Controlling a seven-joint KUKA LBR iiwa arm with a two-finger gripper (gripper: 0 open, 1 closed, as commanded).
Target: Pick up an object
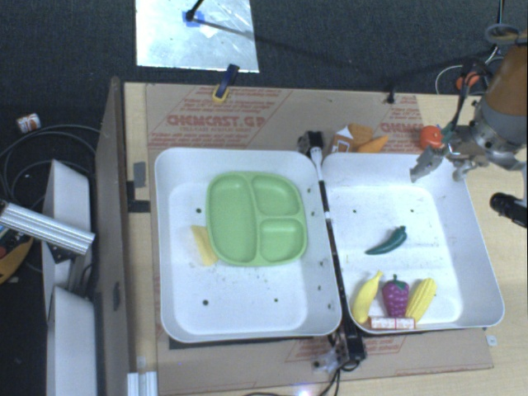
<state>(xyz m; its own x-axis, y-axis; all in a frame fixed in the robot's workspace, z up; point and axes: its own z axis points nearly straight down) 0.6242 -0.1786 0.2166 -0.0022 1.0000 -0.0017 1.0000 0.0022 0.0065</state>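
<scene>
Camera view: green pepper (388,240) well below-left of pincer (440,160).

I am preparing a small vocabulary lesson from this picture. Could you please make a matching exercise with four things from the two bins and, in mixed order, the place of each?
Things:
1. green plate
2. green pepper
3. purple grapes
4. yellow piece

Places:
A. middle of the right bin
B. against the plate's left edge
C. middle of the left bin
D. near edge of the right bin, between the banana and the corn

Pairs: 1-C, 2-A, 3-D, 4-B
</scene>
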